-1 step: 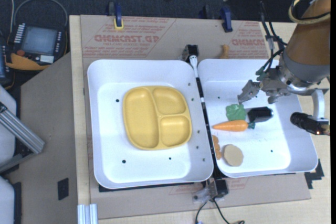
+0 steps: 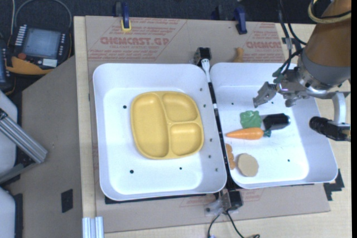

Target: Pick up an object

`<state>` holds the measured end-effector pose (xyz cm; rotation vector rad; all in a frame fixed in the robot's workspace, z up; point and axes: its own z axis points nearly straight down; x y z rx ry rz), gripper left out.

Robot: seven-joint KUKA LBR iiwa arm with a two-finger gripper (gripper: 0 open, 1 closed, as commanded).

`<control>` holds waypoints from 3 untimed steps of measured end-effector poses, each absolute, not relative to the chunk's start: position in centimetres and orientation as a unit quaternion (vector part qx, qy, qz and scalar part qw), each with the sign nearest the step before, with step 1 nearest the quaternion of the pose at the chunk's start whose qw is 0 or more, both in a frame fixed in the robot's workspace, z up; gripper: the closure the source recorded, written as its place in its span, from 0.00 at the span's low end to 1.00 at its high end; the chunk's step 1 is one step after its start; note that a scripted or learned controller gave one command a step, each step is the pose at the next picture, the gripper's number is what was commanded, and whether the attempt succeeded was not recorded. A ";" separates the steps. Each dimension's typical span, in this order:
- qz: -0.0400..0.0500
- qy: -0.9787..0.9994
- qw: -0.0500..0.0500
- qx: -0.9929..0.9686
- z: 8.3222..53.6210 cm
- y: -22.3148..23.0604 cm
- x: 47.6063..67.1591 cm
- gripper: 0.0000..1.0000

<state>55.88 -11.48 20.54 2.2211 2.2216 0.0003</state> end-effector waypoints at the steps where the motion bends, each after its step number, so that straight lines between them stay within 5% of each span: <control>1: -0.001 0.707 -0.003 0.707 15.2 -10.8 55.0 0.00; 2: -0.002 0.707 -0.003 0.707 9.2 -9.8 54.9 0.00; 3: -0.001 0.707 -0.002 0.707 8.4 -9.8 54.8 0.00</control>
